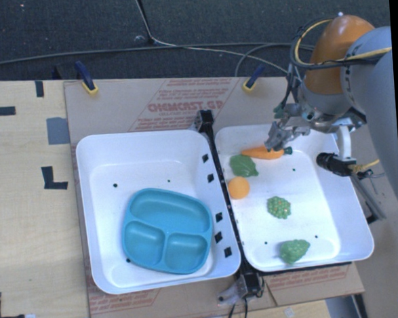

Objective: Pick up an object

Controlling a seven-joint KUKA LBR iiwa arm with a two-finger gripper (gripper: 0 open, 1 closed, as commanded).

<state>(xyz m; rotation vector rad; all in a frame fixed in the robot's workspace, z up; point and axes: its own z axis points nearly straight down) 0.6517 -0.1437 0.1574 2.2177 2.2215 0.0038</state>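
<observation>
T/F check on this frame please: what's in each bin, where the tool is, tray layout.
1. The blue tray lies in the left bin. True.
2. The tray has two compartments. False: three show.
3. The tool is over the right bin, by the carrot. True.
4. The orange ball sits in the tray. False: it lies in the right bin, near the divider.
5. All green pieces lie in the left bin. False: the green pieces are in the right bin.
</observation>
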